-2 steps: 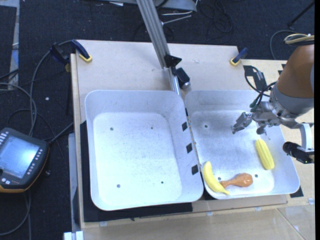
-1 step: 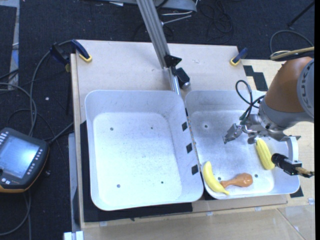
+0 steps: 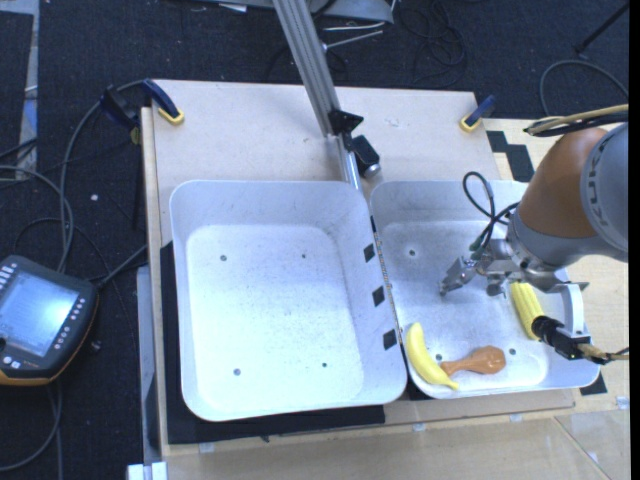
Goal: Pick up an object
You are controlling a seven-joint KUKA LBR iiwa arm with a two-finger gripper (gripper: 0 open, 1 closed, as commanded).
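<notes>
A yellow banana [image 3: 424, 357] lies against the front left wall of the right bin [image 3: 420, 208]. Just to its right rests an orange-brown toy drumstick [image 3: 478, 362], its thin end touching the banana. My gripper [image 3: 470, 287] hangs over the middle of the right bin, behind both objects and apart from them. Its fingers are spread open and nothing sits between them. The grey and orange arm [image 3: 575, 203] comes in from the right.
The left bin [image 3: 200, 203] stands beside the right one, sharing a raised middle wall [image 3: 378, 278]. A slanted aluminium post [image 3: 310, 58] rises behind the bins. Yellow clamps [image 3: 170, 115] mark the bench's back corners.
</notes>
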